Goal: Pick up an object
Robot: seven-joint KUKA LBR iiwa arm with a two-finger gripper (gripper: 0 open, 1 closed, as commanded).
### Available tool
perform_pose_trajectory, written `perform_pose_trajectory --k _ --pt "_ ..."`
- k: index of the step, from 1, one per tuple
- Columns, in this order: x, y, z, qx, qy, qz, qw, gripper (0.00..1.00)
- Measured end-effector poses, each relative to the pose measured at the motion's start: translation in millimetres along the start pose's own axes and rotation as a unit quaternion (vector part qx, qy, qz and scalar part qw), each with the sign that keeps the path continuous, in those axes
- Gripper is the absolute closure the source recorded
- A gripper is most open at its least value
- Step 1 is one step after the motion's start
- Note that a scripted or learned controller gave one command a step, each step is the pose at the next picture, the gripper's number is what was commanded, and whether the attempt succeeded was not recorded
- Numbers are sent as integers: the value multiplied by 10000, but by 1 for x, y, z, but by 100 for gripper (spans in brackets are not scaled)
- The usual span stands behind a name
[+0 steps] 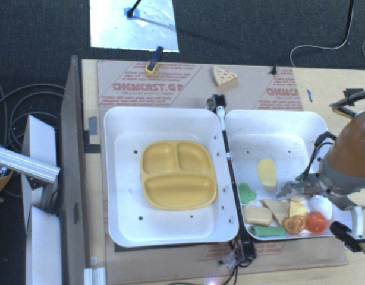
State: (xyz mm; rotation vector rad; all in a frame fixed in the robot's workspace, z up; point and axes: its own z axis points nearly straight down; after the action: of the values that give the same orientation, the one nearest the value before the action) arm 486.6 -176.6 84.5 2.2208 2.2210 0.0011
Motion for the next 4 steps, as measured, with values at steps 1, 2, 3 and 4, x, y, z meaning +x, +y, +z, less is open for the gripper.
perform_pose_trajectory --k 1,2,3,4 --pt "-31 0 0 -8 -7 4 10000 0" --pt "-29 1 0 -10 -1 -1 10000 0" --pt "-29 1 0 -9 2 0 10000 0" --pt "-29 1 0 -10 4 0 10000 0"
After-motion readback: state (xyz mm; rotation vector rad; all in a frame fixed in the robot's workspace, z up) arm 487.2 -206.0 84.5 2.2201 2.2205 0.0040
